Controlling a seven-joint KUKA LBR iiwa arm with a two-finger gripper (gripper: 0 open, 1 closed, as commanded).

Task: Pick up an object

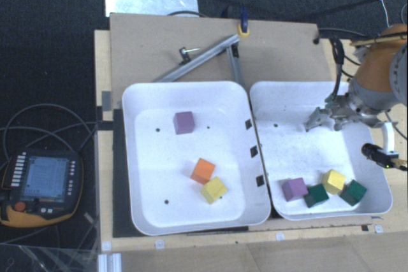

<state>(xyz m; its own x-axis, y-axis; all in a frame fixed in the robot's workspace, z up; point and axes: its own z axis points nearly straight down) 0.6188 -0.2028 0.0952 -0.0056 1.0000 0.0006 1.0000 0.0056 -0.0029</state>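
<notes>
Camera view, arm: the grey KUKA arm is reaching in from the right, its orange band sitting above the wrist at the picture's right edge.
Camera view, gripper: the gripper (pixel 326 121) is hanging over the upper part of the right bin (pixel 280 93), its two fingers spreading wide apart and pointing left and down; nothing is sitting between them.
Camera view, right bin contents: four blocks are lying in a loose row along the near wall, well apart from the gripper. A purple block (pixel 294 188) is lying leftmost, a dark green block (pixel 315 195) is sitting just beside it, a yellow block (pixel 333 181) is resting next along, and a second green block (pixel 353 192) is sitting at the right end, just beside the yellow one.
Camera view, left bin: the left bin (pixel 137 99) is holding three blocks. A purple cube (pixel 183 122) is sitting alone toward the far side; an orange cube (pixel 203 170) and a yellow cube (pixel 214 190) are lying together nearer the front, touching or nearly so.
Camera view, surroundings: a metal bar (pixel 197 57) is lying at a slant on the brown board (pixel 280 48) behind the bins, and a teach pendant (pixel 39 188) is resting on the dark floor at the left with its cables looping around it.
</notes>
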